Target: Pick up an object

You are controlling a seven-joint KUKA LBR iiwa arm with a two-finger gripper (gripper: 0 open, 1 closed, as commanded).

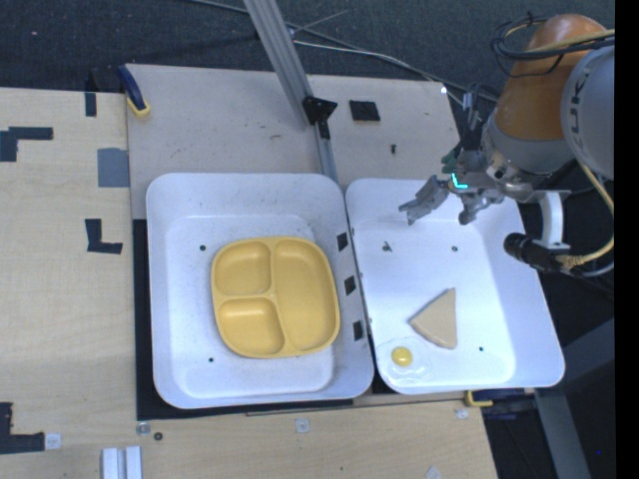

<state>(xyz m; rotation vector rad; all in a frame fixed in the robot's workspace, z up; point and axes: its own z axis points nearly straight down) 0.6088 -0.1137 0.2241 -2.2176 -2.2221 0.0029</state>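
Smooth tan wedge (438, 318), round yellow disc (401, 357)

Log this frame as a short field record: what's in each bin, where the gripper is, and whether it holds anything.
left bin: yellow divided plate, three compartments, lying flat near the middle
right bin: tan wedge toward the front; small yellow round piece near the front left corner, apart from the wedge
gripper: over the back part of the right bin, fingers spread open
held object: none between the fingers
gripper to objects: well apart from the wedge and round piece
task status: no pick made yet
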